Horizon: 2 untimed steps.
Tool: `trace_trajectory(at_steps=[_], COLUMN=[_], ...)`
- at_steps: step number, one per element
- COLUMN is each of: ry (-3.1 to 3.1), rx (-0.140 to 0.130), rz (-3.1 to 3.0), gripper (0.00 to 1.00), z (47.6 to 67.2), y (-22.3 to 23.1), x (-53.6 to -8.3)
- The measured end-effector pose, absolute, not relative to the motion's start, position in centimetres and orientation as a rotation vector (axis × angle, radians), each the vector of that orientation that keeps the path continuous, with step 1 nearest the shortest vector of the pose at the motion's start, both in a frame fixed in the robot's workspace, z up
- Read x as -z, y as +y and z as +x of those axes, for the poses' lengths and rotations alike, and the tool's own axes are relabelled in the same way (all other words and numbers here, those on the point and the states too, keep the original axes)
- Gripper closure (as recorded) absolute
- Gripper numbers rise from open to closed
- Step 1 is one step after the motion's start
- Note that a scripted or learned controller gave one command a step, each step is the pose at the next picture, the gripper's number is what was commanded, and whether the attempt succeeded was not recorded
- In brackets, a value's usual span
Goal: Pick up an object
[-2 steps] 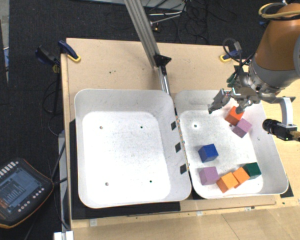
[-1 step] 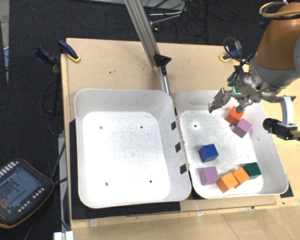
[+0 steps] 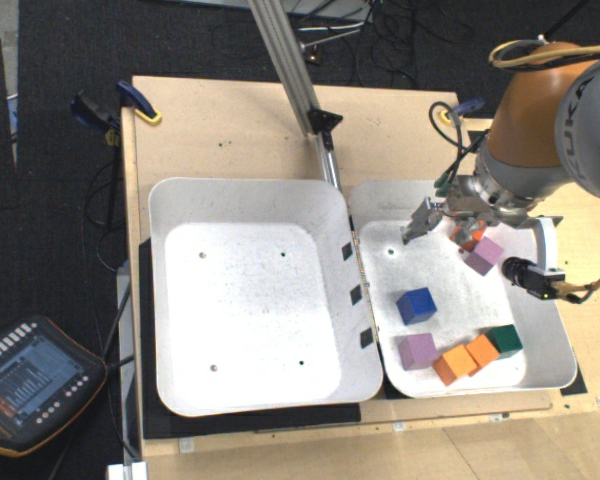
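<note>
The arm (image 3: 550, 118) reaches in over the right bin (image 3: 545, 373), and its jaws hang above that bin's far part. Whether the jaws are released or clenched cannot be told, since the wrist hides much of them. Just below the wrist, toward the bin's right wall, a pale purple block (image 3: 483, 255) lies tilted, with a small orange-red piece (image 3: 470, 234) touching its far side; whether either is grasped cannot be told. Near the middle of the right bin sits a blue cube (image 3: 416, 305). Nearer the bin's front edge lies a purple cube (image 3: 416, 350), and just right of it an orange block (image 3: 457, 361) touches a green block (image 3: 502, 342) in a slanting row. The left bin (image 3: 170, 268) sits beside the right bin, their walls touching, and both rest on the worktop (image 3: 230, 128). Beyond the right bin a metal pole (image 3: 285, 53) slants up from the worktop's far part. At the worktop's far left corner sits a blue and yellow clamp (image 3: 135, 98). Well left of the bins, off the worktop, lies a handheld pendant (image 3: 30, 383) with a lit screen.
</note>
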<state>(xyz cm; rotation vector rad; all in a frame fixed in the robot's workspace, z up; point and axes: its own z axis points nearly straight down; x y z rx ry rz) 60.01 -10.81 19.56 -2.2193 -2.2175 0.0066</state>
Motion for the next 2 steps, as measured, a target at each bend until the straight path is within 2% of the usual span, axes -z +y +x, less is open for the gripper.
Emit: trace_trajectory(at_steps=[2], ry=[-2.217], rx=[-0.006], rz=[-2.219], gripper=[0.0], z=[59.7], y=[-10.4], x=[-9.8])
